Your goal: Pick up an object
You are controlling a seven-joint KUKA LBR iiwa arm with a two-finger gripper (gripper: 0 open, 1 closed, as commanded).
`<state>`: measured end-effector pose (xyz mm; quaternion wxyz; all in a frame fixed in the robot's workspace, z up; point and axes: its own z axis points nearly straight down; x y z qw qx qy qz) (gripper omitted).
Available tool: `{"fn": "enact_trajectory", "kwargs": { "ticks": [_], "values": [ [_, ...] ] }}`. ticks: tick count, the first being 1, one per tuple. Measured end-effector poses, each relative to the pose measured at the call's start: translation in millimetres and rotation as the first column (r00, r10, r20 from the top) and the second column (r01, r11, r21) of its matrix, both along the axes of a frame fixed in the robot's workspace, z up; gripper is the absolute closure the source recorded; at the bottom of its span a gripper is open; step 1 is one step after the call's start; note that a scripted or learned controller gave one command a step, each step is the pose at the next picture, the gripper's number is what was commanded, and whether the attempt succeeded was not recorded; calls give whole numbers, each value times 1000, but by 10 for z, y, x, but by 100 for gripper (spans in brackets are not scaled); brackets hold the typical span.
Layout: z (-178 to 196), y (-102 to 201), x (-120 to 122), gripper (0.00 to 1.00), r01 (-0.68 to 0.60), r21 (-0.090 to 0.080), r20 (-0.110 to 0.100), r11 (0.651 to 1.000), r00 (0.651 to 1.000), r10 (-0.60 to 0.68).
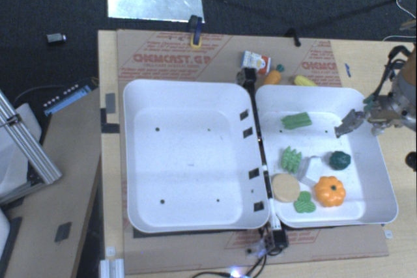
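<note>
The right bin point(374, 169) holds several toys. A green oblong piece point(296, 120) lies near its back. A green spiky piece point(291, 158) and a dark green round piece point(339, 159) lie mid-bin. An orange pumpkin point(330, 191), a tan disc point(285, 187) and a small green piece point(304, 204) lie at the front. A pale grey piece point(307, 170) lies beside the spiky one. My gripper point(348, 123) hangs over the bin's back right part, above and just behind the dark green piece, with nothing seen in it.
The left bin point(189, 159) stands beside the right one, with black clips point(251, 133) along the shared rim. Behind the bins on the cardboard lie a small white and red box point(254, 62), an orange toy point(272, 77) and a yellow toy point(304, 81).
</note>
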<state>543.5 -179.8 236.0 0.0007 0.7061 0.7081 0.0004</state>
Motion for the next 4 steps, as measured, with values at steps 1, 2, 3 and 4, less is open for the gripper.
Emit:
{"fn": "enact_trajectory", "kwargs": {
  "ticks": [1,2,3,4],
  "values": [
    [-971,572,173,0,-7,4,-7,1000,1000,7],
    [-1549,901,148,0,-4,3,-6,1000,1000,4],
    [-1410,874,165,100,-1,1,1,1000,1000,1],
    [-454,1706,442,100,-11,4,11,1000,1000,11]
  ]
}}
